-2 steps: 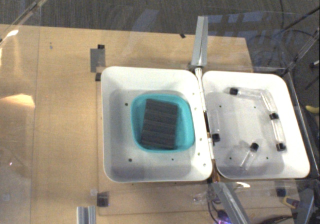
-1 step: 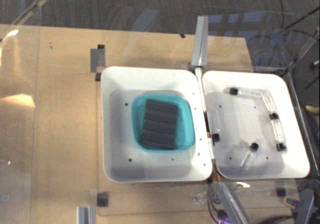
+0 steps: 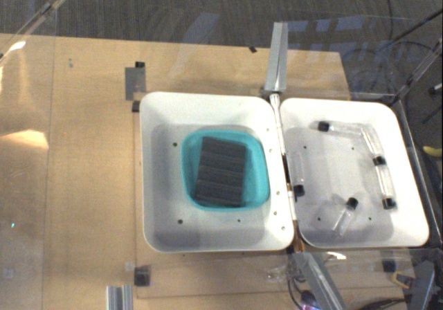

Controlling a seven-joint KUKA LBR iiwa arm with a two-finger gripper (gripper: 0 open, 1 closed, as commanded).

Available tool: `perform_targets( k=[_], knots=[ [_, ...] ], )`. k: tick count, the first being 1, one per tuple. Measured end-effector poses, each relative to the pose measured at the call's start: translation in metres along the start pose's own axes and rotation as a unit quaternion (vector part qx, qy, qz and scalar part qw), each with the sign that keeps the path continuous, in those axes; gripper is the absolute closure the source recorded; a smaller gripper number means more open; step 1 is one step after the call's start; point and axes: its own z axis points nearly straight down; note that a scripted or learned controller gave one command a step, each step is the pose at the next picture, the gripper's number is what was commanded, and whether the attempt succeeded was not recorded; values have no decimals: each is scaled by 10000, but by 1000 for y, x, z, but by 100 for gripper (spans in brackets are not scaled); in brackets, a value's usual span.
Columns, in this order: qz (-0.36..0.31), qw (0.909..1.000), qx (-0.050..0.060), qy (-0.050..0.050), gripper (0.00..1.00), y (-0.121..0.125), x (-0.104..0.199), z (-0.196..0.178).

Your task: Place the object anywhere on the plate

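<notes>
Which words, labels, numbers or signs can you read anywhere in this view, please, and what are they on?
None: no readable text on the dark ridged block, the teal plate, either white bin or the wooden bench.

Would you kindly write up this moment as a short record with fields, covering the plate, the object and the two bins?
plate: teal plate, square with rounded corners, lying flat in the left bin
object: dark grey ribbed block, resting on the plate, slightly tilted from the bin's edges
right bin: right bin holds clear tubes with black caps near its rim
bench: wooden bench bearing both bins side by side
task status: object appears to be on the plate
</notes>
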Motion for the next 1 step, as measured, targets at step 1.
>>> perform_targets(
  k=[1],
  knots=[
    [-7, 10000, 5, -6, 0, 1, 4, 0]
  ],
)
